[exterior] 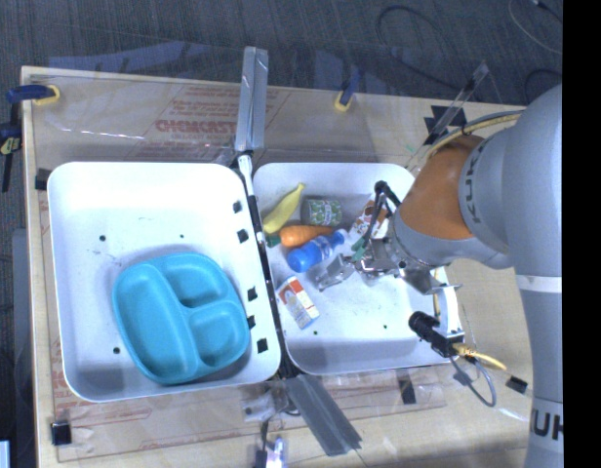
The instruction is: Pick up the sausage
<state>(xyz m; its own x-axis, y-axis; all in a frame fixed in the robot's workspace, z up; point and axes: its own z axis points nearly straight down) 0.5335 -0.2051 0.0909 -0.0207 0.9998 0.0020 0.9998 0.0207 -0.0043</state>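
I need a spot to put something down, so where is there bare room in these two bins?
Left bin: bare floor along the back and left, around the blue divided tray. Right bin: a bare strip along the front, below the small carton. Crowded: its back half, with banana, carrot, blue bottle and the gripper.

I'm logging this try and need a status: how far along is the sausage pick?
Early stage. Done: the grey arm's pincer is down inside the right white bin, near the blue plastic bottle. In hand: nothing visibly held. Left: I can't pick out a sausage among the yellow banana, orange carrot and small red-and-white packet, so grasp and lift remain.
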